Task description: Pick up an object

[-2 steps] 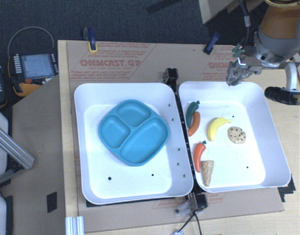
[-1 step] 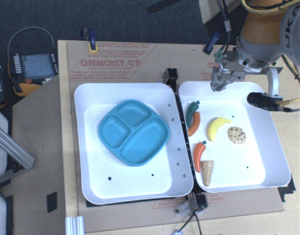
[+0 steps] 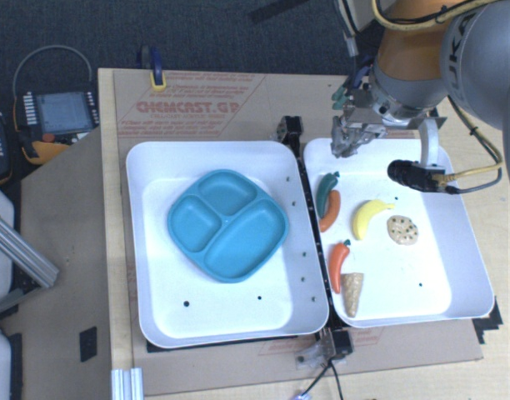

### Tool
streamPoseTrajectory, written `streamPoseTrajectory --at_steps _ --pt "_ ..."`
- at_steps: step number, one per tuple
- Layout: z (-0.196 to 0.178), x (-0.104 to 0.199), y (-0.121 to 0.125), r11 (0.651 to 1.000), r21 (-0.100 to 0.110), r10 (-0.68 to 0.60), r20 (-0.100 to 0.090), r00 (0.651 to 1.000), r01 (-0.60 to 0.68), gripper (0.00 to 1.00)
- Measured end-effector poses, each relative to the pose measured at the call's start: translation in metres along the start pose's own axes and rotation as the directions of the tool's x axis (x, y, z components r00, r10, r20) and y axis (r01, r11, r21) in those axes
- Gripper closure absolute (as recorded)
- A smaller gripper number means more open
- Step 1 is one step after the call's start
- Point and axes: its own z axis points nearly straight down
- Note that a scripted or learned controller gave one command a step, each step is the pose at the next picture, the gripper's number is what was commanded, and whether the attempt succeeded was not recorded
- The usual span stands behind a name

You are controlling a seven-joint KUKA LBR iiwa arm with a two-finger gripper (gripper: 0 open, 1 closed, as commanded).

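The right bin (image 3: pixel 455 248) holds several small items. An orange carrot with a green top (image 3: pixel 327 200) lies along its left wall. A yellow banana (image 3: pixel 370 217) and a round speckled cookie (image 3: pixel 402 229) sit near the middle. A second small carrot (image 3: pixel 339 263) and a beige cone (image 3: pixel 352 292) lie toward the front left. My gripper (image 3: pixel 348 142) hangs over the bin's far left corner, above and behind the first carrot, with nothing seen in it.
The left bin (image 3: pixel 155 290) carries a blue divided plate (image 3: pixel 228 223). A black clamp (image 3: pixel 290 128) sits at the far end of the divider between the bins. A black connector with a cable (image 3: pixel 415 175) hangs from the arm over the right bin's far side.
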Motion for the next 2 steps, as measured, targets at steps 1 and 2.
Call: streamPoseTrajectory --at_steps 1,2 --pt "0.016 0.05 -0.003 1.0 0.001 0.0 0.0 1.0 0.0 1.0" --pt "0.006 0.102 -0.01 1.0 -0.004 -0.002 -0.001 1.0 0.002 1.0"
